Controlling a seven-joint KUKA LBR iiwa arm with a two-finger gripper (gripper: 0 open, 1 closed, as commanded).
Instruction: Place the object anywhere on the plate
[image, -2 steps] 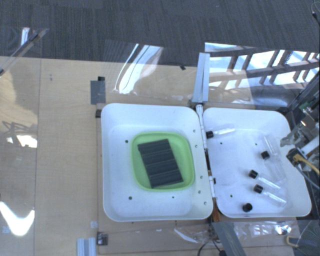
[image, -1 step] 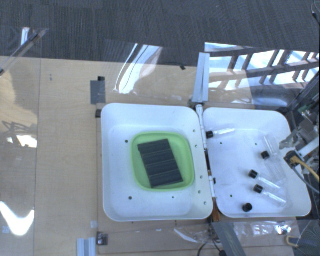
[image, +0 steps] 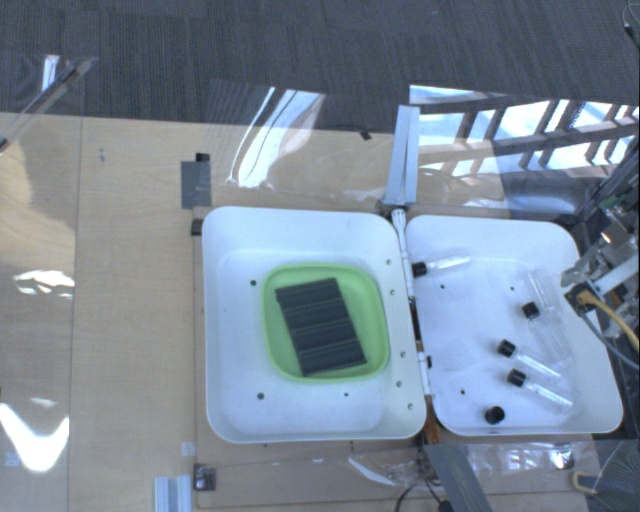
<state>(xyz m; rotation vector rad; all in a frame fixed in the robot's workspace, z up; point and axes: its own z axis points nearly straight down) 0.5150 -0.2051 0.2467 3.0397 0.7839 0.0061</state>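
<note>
A dark grey ridged block (image: 320, 327) lies flat on the green square plate (image: 372, 300), tilted a little so its long side runs from far left to near right, and it covers most of the plate's middle. The plate sits in the left white bin (image: 230, 300), roughly centred, with bare white floor around it on all sides. Just beside that bin, touching it along a hinged seam, is the right white bin (image: 470, 310). In it lie several clear vials with black caps: one vial near the far left corner (image: 438, 266), one by the right side (image: 541, 296), two lying near each other toward the near right (image: 527, 358) (image: 537, 388), and a loose black cap (image: 493, 414) near the front wall. None of them touches the plate or the block. At the right edge of the scene, over the right rim of the right bin, part of the arm's end (image: 600, 275) reaches in, with yellow cabling and metal parts; whether the pincer is apart or together cannot be told, and nothing can be seen held in it. Both bins rest on a pale wooden bench (image: 100, 300), with a grey upright post (image: 403, 160) beyond the seam between them.
</note>
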